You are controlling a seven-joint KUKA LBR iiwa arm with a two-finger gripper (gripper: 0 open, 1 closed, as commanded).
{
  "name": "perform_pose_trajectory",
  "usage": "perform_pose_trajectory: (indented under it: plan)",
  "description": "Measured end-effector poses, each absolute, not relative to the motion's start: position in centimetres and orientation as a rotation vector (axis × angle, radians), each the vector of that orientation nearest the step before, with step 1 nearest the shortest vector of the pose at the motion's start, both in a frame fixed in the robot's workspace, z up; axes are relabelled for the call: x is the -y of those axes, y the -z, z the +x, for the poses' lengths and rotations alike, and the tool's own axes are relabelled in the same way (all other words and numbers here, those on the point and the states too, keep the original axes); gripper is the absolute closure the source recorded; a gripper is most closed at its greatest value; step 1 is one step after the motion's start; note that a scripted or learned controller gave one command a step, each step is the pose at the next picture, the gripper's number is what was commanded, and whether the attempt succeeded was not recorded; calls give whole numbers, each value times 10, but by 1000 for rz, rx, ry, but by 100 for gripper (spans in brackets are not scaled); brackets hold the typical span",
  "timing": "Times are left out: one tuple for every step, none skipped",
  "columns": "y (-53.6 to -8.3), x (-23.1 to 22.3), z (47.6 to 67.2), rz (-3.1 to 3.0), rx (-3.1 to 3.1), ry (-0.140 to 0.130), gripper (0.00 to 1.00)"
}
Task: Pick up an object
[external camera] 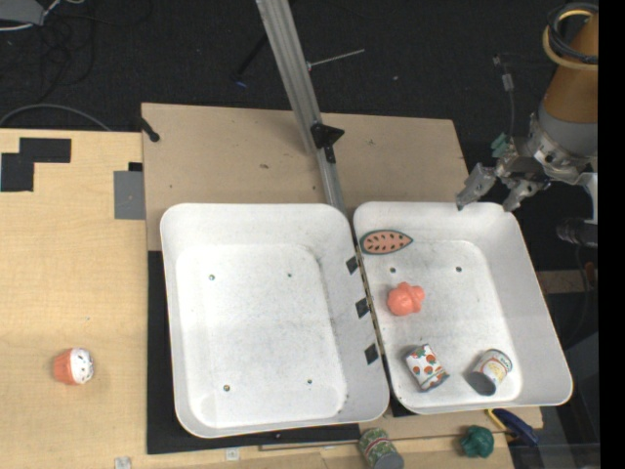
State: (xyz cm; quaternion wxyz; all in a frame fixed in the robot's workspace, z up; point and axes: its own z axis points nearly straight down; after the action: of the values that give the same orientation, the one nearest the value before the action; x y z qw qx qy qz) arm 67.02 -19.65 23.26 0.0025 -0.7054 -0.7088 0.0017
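Note:
The right bin (518, 252) holds several objects. A flat watermelon-slice toy (387, 242) lies at its far left corner. An orange-red lumpy toy (405, 299) sits near the middle. A small can with red spots (425, 367) and a tipped cup-like can (490, 370) lie near the front. My gripper (495, 188) hovers over the bin's far right corner, fingers spread open with nothing between them, well apart from every object.
The left bin (195, 262) lies beside the right one. A metal rail (298, 81) slants across the back. An orange-and-white ball (73, 366) rests on the wooden bench at left. A green toy (477, 442) and a small can (377, 447) lie in front of the bins.

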Motion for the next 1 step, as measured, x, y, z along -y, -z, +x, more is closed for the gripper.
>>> perform_pose_trajectory:
  plan:
    - [-189,197,666,-2217,2219,-6,0]
